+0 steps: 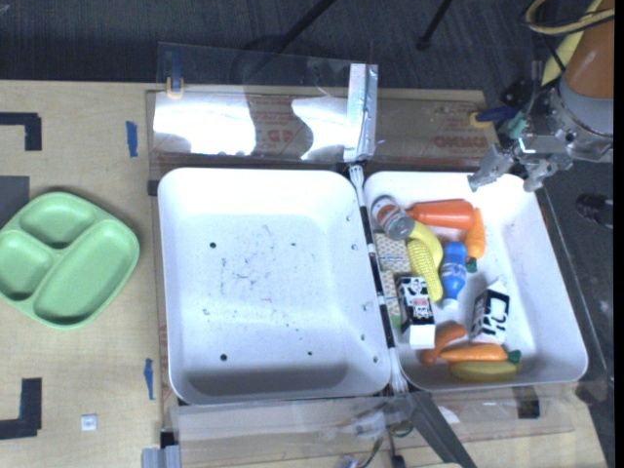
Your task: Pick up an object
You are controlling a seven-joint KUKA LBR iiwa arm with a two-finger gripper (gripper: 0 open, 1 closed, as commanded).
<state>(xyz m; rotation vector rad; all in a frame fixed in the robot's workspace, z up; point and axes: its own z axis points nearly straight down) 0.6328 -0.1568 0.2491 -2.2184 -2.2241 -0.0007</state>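
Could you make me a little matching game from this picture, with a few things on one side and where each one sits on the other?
Things:
1. corn cob
2. green divided plate
3. blue bottle
4. gripper

Places:
A. on the bench, left of both bins
B. above the right bin's far edge
C. in the right bin, just right of the corn
D. in the right bin, below the can

Pairs: 1-D, 2-A, 3-C, 4-B

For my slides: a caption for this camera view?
Gripper poised over the right bin's far corner, toy food piled inside.
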